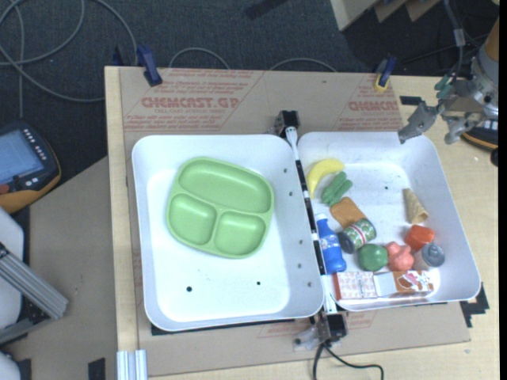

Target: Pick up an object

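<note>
Gripper point(432, 125) hangs above the far right corner of the right bin point(451, 182), fingers spread open with nothing between them. The objects lie well apart from it, toward the bin's near edge (banana point(323, 171), can point(358, 233), green ball point(371, 256)). A green divided plate point(219, 207) sits in the left bin point(158, 244).

We're in a robotics lab: clamped cardboard bench point(238, 93), loose cables point(47, 22) at ten o'clock, control pendant point(24, 161) at nine.
</note>
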Controlling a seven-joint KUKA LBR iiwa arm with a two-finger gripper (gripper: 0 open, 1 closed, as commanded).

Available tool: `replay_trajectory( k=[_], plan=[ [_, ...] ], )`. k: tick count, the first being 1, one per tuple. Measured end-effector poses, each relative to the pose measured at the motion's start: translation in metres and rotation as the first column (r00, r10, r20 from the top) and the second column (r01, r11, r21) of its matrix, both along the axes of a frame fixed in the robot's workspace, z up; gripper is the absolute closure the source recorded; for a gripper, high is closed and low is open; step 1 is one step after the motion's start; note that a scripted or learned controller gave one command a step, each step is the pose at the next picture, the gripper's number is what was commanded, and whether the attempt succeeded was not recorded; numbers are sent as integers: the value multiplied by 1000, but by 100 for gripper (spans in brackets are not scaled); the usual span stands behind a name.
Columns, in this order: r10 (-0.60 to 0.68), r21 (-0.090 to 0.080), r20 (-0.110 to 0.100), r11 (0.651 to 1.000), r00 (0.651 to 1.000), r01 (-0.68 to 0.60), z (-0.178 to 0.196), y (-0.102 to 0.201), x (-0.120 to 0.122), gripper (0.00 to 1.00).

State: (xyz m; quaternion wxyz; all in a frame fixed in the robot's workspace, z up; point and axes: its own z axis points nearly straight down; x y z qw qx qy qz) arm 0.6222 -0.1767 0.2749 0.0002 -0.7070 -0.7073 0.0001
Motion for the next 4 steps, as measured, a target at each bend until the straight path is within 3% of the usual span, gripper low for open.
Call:
replay_trajectory(
  k=[1, 2, 3, 4],
  plan=[
    [0, -1, 5, 1000, 1000, 0, -187, 48, 10, 0],
    [1, 1, 0, 1000, 1000, -1, -90, 116, -73, 0],
    [-1, 1, -2, 1000, 1000, 1, -91, 105, -121, 0],
    [-6, -9, 10, 1000, 1000, 6, -176, 76, -119, 0]
  ],
)
